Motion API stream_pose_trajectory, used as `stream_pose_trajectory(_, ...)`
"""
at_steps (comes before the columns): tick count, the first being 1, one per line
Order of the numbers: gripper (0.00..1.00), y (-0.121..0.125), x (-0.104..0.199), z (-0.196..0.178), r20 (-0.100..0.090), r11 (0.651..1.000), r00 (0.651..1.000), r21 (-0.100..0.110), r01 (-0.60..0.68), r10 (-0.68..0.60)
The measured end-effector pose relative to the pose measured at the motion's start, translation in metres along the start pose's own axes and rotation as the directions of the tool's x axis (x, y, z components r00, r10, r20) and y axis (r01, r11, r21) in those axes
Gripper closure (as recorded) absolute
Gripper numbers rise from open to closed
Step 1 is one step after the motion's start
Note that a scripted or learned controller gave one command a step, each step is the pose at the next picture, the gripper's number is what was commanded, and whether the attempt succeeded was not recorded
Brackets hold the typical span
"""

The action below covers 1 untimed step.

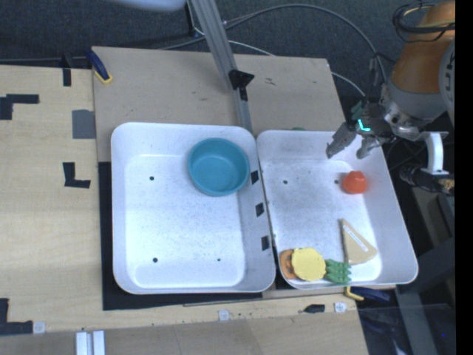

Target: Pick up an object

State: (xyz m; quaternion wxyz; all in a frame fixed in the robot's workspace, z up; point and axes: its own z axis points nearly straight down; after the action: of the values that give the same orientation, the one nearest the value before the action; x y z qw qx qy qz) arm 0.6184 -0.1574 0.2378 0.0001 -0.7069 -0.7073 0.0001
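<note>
One orange ball [354, 183], one blue bowl [218, 166] (left bin)

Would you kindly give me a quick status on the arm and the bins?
Gripper open, holding nothing, above right bin. Red ball just below it, untouched. Blue bowl in left bin. Nothing in the way.

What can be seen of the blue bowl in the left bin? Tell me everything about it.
The blue bowl is round, a plain teal-blue all over, and looks like smooth plastic. It stands upright with its open mouth facing up and nothing visible inside. It sits on the floor of the left bin, in the far right corner near the divide between the two bins. Only the bin touches it; the end effector hangs well away, over the right bin.
</note>
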Motion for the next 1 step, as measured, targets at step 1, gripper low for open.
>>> stream_pose_trajectory(1,0.00,0.0000,0.0000,0.0000,0.000,1.000,1.000,0.000,0.000,0.000)
